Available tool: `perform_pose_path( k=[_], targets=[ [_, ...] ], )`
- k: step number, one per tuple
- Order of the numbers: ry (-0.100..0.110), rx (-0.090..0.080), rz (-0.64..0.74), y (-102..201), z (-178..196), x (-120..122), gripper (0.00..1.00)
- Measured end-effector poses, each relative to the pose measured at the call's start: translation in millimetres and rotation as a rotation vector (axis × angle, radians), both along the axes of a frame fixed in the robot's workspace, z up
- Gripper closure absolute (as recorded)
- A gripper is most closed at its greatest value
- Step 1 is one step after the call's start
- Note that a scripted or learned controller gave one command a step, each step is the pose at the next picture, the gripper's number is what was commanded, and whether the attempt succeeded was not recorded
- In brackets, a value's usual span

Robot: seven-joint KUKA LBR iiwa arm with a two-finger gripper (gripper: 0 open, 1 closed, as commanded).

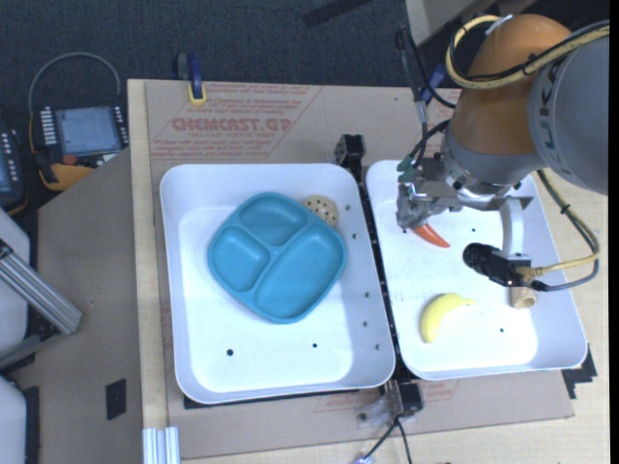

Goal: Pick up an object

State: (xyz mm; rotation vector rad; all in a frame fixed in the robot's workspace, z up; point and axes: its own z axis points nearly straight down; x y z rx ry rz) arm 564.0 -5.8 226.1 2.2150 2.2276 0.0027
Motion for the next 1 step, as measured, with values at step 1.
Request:
perform_pose_path(
  k=[1],
  targets=[
    [0.002,0.001,0.001,58.2,-5.0,-0.3,1.0]
  ],
)
